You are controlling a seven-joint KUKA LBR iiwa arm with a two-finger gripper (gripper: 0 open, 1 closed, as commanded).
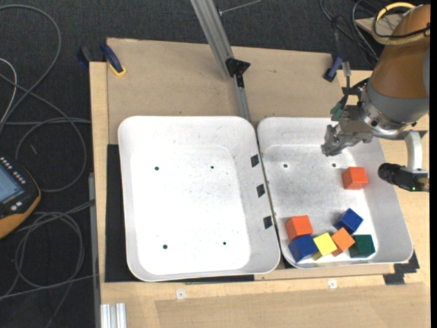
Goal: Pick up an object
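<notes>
My gripper hangs over the back part of the right bin, above bare bin floor. An orange block lies alone a little to its front right. Along the bin's front edge sits a cluster: an orange block, a blue block, a yellow block, a small orange block, a blue block and a dark green block. Nothing shows between the gripper's tips.
The left bin lies beside the right one, with a ridge and black clips between them. A slanted metal pole rises behind the bins. Blue clamps hold the board's back corners. Cables cover the floor at left.
</notes>
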